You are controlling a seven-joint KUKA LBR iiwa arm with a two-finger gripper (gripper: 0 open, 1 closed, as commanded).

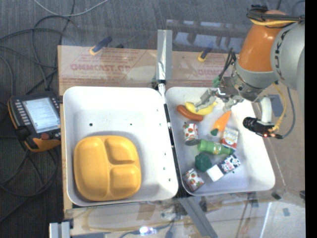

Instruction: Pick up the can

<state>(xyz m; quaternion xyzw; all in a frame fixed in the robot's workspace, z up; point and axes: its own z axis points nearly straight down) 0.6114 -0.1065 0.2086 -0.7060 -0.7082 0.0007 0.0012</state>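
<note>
While the hand (216,97) hovers open over the banana (204,108), the can (190,131) sits apart. Crowded neighbours risk a wrong grasp.

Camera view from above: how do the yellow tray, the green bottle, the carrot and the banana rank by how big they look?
1. Yellow tray, by far the largest.
2. Green bottle.
3. Carrot and banana: too alike to rank, and the tool partly covers the banana.

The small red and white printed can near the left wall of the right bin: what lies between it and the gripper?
In the camera view, the yellow banana and the red sausage-shaped toy lie between the gripper and the small red and white printed can.
</note>
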